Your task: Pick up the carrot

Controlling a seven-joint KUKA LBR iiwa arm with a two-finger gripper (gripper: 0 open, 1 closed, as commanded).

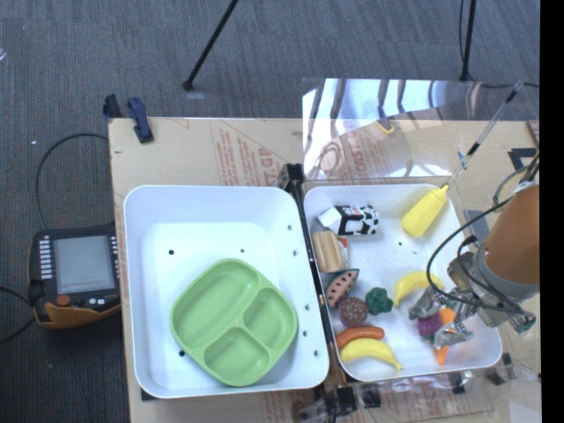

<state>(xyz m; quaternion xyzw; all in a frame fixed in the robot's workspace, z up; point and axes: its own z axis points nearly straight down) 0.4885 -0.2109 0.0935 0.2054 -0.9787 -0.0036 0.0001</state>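
Green divided plate point(234, 322) in left bin point(150, 210). Right bin point(398, 188): yellow bottle point(425, 211), toy cow point(354, 220), two bananas point(371, 352) point(410, 284), broccoli point(379, 300), sausage point(359, 334). Handheld controller point(75, 274) on floor beside desk point(229, 152).

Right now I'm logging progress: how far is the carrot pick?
Done: the claw has reached the carrot in the right bin. In hand: it sits over the carrot; a grip is unclear. Left: lifting it.
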